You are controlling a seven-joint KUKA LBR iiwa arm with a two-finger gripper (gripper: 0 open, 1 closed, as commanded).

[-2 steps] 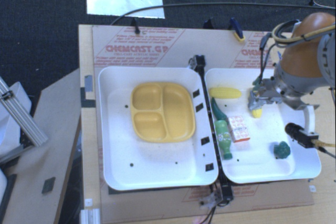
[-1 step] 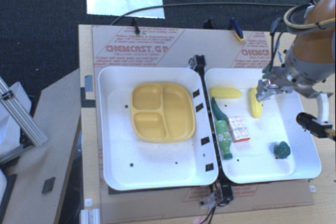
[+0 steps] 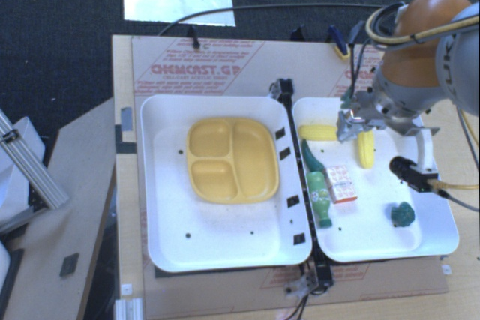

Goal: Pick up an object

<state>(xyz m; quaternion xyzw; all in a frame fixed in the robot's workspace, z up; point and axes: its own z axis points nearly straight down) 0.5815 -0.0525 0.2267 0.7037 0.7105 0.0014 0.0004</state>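
While the arm reaches in from the right of the frame, its hand sits low over the upper part of the right bin, between two yellow corn cobs: one cob lying crosswise just to its left, the other cob lying lengthwise just to its right. Whether the hand is wide or narrow I cannot tell, and nothing is visibly held. Lower in that bin lie a green bottle, a small red-and-white box and a dark green lump. The left bin carries a yellow divided plate. My judgement is that this is the approach-and-descend step; next the hand must settle over one cob, close on it and lift straight up, without nudging its neighbour.
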